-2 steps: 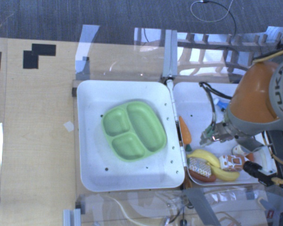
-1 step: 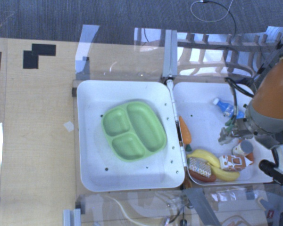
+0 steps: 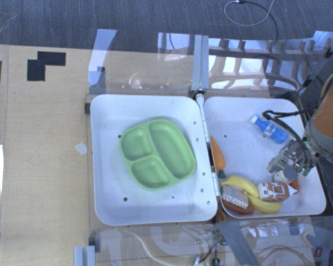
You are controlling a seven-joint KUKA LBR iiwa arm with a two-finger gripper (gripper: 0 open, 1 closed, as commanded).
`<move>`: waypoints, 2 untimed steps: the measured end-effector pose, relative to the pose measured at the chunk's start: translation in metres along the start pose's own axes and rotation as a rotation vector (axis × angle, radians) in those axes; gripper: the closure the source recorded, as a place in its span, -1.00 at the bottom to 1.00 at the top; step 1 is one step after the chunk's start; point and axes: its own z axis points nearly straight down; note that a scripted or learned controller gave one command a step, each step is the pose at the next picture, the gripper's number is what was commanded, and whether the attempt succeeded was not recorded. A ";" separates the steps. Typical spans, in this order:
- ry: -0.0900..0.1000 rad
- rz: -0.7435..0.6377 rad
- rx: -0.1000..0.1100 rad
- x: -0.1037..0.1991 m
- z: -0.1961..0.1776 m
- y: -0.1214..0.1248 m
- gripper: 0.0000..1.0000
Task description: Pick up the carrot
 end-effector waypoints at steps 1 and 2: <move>0.001 0.197 -0.001 0.040 -0.004 0.083 1.00; 0.001 0.153 -0.001 0.001 0.016 0.125 1.00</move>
